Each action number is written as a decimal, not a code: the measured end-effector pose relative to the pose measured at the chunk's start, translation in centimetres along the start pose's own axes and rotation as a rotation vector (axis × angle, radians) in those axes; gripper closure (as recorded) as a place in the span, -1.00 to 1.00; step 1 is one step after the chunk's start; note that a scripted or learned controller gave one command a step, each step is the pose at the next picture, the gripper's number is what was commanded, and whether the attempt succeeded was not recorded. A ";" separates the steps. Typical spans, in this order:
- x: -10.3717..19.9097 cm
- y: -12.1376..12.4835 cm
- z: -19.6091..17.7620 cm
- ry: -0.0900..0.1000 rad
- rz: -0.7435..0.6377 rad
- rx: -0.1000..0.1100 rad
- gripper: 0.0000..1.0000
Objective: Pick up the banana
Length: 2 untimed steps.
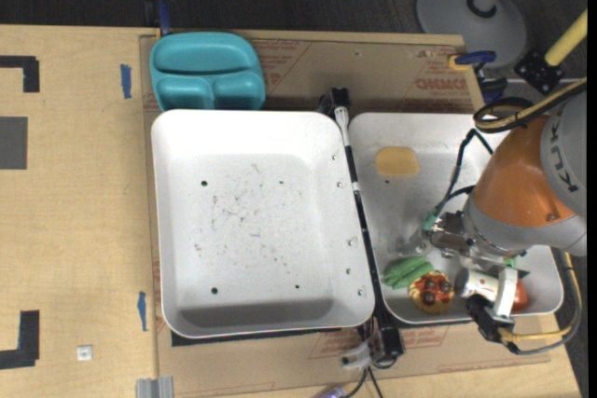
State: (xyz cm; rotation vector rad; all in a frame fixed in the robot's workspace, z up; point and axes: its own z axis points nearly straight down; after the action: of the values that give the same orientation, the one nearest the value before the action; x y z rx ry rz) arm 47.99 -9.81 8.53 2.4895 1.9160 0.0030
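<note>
Brown cardboard bench (75,200) is covered by two white bins, a left bin (252,219) and a right bin (438,140), with a teal tray (207,70) set behind the left one. Over the right bin the gripper (432,236) is held just beside a green item (407,271) and a red-orange item (431,290); whether it is apart or together cannot be told. The banana (397,162), a pale yellow lump, is seen apart from the gripper, near the bin's far left corner.

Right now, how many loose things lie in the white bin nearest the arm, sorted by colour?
Tan thing: 1
Green thing: 1
Red-and-orange mottled thing: 1
Red thing, partly hidden: 1
Total: 4
</note>
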 end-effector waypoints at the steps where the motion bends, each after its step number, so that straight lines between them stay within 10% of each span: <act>1: 10.7 5.9 -9.9 -0.001 0.159 0.002 -1.00; 2: 3.3 2.5 -19.4 -0.002 -0.137 -0.001 -1.00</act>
State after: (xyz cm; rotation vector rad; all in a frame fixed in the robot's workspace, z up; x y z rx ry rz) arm 51.28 -7.24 27.97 2.3510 2.0807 0.0012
